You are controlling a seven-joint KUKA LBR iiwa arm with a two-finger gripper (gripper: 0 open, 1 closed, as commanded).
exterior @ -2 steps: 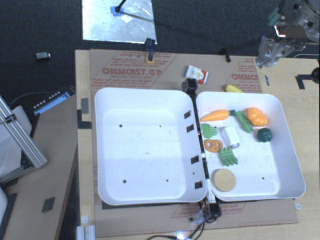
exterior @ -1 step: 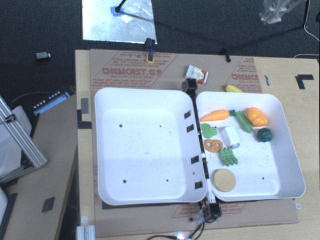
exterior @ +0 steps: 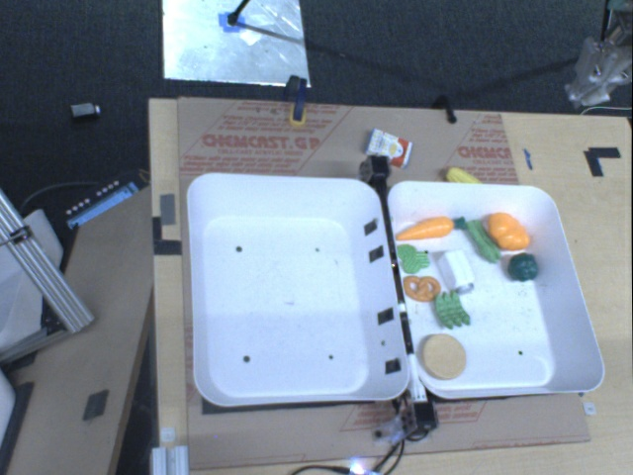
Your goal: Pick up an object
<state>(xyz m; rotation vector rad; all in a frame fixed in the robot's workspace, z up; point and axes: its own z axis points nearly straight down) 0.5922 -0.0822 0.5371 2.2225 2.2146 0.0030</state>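
Toy foods (exterior: 465, 265) lie scattered in the right bin (exterior: 569, 295).

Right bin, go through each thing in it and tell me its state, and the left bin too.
carrot: lying flat, near the divider
orange pepper: resting by the far wall
green stick: lying at a slant beside the pepper
dark green ball: at rest, apart
white block: lying flat
pretzel: flat
round cookie: flat, near the front wall
left bin: upright, level
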